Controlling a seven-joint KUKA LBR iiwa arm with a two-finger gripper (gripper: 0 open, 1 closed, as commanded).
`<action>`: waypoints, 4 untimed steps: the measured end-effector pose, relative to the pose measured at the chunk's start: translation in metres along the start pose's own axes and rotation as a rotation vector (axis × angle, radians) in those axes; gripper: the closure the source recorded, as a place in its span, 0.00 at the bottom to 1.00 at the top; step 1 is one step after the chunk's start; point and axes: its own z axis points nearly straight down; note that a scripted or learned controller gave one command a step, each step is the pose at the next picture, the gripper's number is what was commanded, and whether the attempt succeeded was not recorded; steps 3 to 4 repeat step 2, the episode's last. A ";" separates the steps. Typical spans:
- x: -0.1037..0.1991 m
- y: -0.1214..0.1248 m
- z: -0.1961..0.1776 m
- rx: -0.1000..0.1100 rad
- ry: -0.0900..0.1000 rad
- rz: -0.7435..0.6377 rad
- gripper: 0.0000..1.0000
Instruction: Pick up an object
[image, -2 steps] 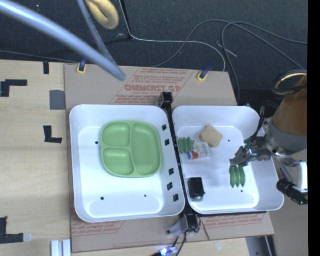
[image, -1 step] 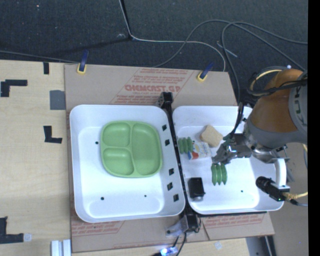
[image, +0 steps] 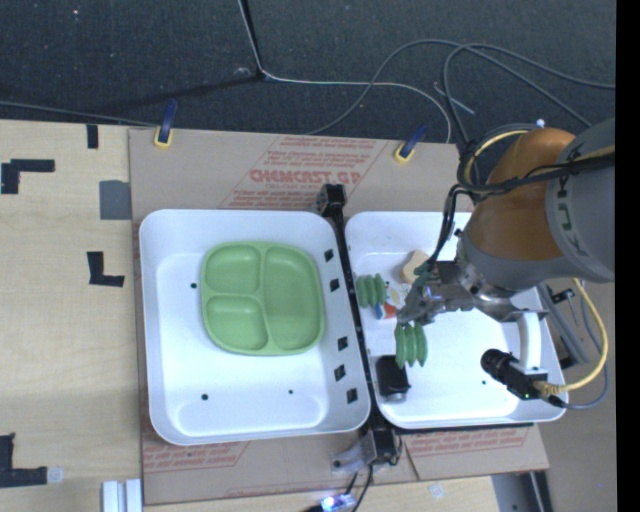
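My gripper (image: 418, 308) reaches down into the right bin (image: 455, 400) near its left side, below the arm's orange band. A ridged green object (image: 411, 345) lies just beneath the gripper's tip, touching or nearly touching it. Another green object (image: 372, 290) lies to the left by the bin's wall. A beige piece (image: 413, 265) sits just above the gripper. A small red and blue piece (image: 386, 309) lies between the two green objects. A black block (image: 391, 378) rests at the bin's lower left.
The left bin (image: 170, 400) holds a green divided plate (image: 264, 298). A black divider (image: 343, 300) runs between the bins. The arm's body and cables cover the right bin's right half. Cardboard lies under both bins.
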 end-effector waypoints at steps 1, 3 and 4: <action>0.048 0.006 -0.010 0.001 -0.001 0.001 1.00; 0.103 0.016 -0.018 0.001 0.000 0.000 1.00; 0.103 0.016 -0.018 0.001 0.000 0.000 1.00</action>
